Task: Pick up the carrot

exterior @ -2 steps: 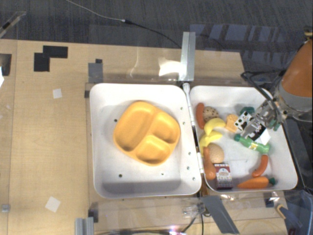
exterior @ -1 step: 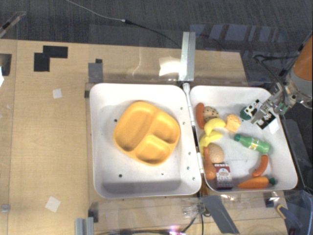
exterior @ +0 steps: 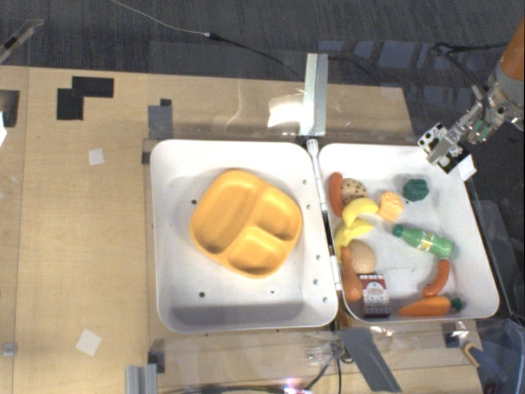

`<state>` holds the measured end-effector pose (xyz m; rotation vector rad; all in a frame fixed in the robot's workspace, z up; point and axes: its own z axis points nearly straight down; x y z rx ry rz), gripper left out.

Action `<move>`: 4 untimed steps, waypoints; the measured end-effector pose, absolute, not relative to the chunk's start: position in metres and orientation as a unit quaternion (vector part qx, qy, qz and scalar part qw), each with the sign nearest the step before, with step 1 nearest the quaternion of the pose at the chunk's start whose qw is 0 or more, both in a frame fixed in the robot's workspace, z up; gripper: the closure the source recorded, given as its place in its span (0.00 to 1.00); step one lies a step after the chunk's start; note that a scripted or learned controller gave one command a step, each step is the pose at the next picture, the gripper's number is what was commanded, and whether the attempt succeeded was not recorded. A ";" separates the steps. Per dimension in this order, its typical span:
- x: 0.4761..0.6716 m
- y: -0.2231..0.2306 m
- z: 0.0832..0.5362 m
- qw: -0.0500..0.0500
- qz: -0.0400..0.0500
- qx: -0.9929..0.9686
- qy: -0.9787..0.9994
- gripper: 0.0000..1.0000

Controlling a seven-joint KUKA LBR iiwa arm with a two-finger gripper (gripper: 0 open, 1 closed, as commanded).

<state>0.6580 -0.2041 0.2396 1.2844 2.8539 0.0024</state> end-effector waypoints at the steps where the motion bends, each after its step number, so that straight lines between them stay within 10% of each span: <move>1: 0.662 -0.204 0.238 0.005 0.001 0.432 0.902 1.00; 2: 0.653 -0.174 0.138 -0.001 0.000 0.439 0.899 1.00; 4: 0.671 -0.205 0.276 0.007 0.002 0.489 0.872 1.00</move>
